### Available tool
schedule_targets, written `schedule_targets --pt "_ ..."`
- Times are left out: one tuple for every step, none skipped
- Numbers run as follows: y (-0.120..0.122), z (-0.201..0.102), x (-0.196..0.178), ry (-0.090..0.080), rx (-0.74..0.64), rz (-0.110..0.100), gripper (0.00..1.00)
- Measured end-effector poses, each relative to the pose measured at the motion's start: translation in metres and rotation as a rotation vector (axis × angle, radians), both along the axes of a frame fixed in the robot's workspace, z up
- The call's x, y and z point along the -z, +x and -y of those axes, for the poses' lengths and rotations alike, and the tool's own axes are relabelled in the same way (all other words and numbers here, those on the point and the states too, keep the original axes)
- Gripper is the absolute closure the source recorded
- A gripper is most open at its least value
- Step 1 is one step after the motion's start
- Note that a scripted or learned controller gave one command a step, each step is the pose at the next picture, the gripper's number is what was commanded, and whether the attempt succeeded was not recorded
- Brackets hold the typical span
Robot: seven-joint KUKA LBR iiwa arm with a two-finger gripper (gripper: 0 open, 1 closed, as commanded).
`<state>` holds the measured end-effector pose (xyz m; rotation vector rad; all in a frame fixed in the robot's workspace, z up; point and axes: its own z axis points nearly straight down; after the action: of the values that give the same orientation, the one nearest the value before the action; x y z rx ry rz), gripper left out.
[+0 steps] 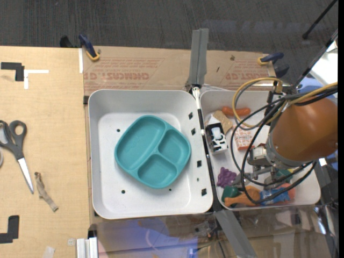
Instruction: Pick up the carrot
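Observation:
An orange piece with a green end [243,199], which looks like the carrot, lies at the front of the right bin [309,198]. A second elongated orange piece [237,112] lies at that bin's back edge; I cannot tell for sure which one is the carrot. My gripper [263,175] hangs low over the front half of the right bin, just above and to the right of the front orange piece. The orange wrist band [306,129] and black cables cover much of it.
The left bin [99,198] holds a teal divided plate [153,151]. In the right bin are purple grapes [227,176], a blue toy [277,196], a black-and-white packet [216,137] and a red-printed packet [243,139]. Scissors [17,147] lie on the bench at far left.

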<state>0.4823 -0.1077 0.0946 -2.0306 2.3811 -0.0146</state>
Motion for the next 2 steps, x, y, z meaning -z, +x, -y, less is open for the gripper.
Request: schedule_targets --pt "0.000 -0.010 0.000 0.001 0.096 -0.002 0.00" --pt "0.014 0.034 0.002 0.006 0.588 -0.011 0.00"
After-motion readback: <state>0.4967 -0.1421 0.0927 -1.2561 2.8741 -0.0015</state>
